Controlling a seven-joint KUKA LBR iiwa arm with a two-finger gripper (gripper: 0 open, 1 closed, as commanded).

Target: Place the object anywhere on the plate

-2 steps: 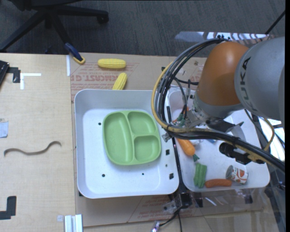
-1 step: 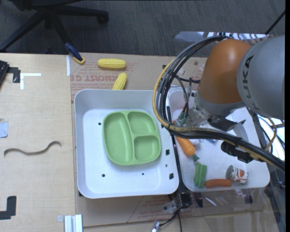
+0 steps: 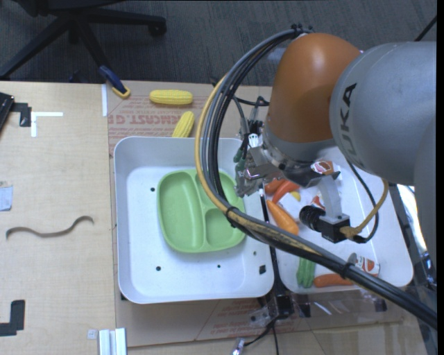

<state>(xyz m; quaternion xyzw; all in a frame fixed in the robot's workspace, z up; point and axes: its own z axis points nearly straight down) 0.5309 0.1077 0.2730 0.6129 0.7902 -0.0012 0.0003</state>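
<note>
Across the middle of the frame sits the pale wooden bench (image 3: 55, 277), with dark carpet and a black chair base (image 3: 90, 21) along the top edge. On the bench lie two shallow white bins side by side: the left bin (image 3: 139, 277) holds a green divided plate (image 3: 187, 211), lying flat just left of the bin's centre, with bare white floor showing around it on the left and lower sides. The right bin (image 3: 388, 263) is largely covered by the arm (image 3: 361, 111) — grey body, big orange band — which comes in from the right and hangs over the wall between the two bins. Under it lie orange carrot-like pieces (image 3: 283, 215), a green piece (image 3: 305, 270) and another orange piece (image 3: 331, 280) at lower right; none of them touches the plate. The gripper (image 3: 250, 177) hovers near the plate's right rim, but the wrist and black cables (image 3: 229, 201) hide the tips — I cannot tell how it stands. Above the bins, on cardboard (image 3: 159, 119), rest two yellow corn cobs (image 3: 171, 97). At far left a thin cord (image 3: 48, 230) curls on open bench.
</note>
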